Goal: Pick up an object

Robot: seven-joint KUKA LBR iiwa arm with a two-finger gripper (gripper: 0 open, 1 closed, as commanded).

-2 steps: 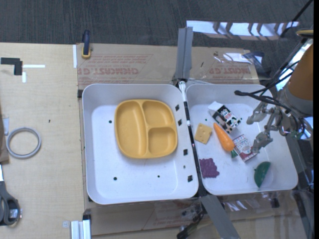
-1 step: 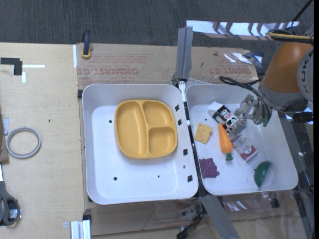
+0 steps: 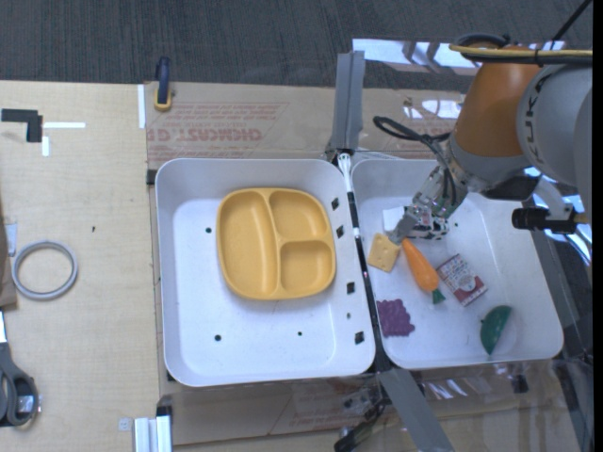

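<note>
The right bin (image 3: 528, 347) holds an orange carrot (image 3: 421, 266), a yellow cheese wedge (image 3: 382, 252), a purple grape bunch (image 3: 395, 317), a red and white packet (image 3: 461, 279) and a green leafy piece (image 3: 495, 328). My gripper (image 3: 421, 222) hangs low over the bin's upper middle, just above the carrot's top end and to the right of the cheese wedge. Nothing shows between its tips. The grey arm with its orange band (image 3: 495, 111) reaches in from the upper right.
The left bin (image 3: 179, 281) holds a yellow divided plate (image 3: 276, 243). A grey divider (image 3: 349, 102) runs between the bins. On the bench at the left lie a roll of tape (image 3: 42, 269) and scissors (image 3: 14, 394).
</note>
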